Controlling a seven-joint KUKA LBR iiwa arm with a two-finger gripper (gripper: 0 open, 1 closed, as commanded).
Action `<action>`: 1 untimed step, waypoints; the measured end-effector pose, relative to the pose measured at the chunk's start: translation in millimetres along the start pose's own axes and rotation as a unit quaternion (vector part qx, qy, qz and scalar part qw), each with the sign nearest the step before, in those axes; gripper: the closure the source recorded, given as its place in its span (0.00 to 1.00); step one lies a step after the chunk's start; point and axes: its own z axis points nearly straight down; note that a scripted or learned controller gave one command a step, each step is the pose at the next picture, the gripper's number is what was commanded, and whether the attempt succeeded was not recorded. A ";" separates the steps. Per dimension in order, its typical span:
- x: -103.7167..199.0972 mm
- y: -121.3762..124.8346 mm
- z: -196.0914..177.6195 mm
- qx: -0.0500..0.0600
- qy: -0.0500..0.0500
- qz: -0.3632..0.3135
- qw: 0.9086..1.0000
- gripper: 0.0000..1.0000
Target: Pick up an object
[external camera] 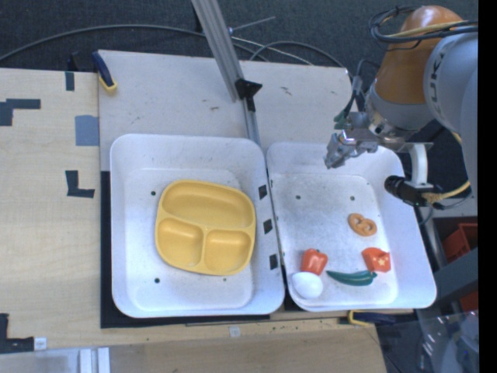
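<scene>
Nearest the camera, well below the gripper [339, 155] in this view, a white egg-shaped object [307, 285] lies in the near left corner of the right bin [411, 286], pressed up to the rim so its lower edge is hard to separate from the white wall. A red pepper piece [314, 261] touches it from above. Just to the right a dark green chili [353, 277] lies lengthwise, its tip meeting a second red piece [377, 259]. Farther up, more nearly under the gripper and slightly to its right, a small brown pretzel [362, 224] sits alone, with bare bin floor all round it.

The stretch of floor between the pretzel and the gripper is open, speckled white. Left of the gripper and lower, the left bin [132, 208] holds a yellow divided plate [206, 227], with a wide bare margin on every side.

The gripper hangs over the far rim of the right bin, near its back left corner, with nothing seen in it. It is small, dark and blurred against the rim, so I cannot tell how its closing parts stand. The arm [419, 61] is cut off by the right of the view. Beyond the bins lies pale worktop [171, 92], crossed by a slanted metal pole [221, 41].
</scene>
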 end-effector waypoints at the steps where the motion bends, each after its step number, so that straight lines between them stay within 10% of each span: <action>1: 0.4 1.1 -46.1 0.001 0.000 0.000 1.000 1.00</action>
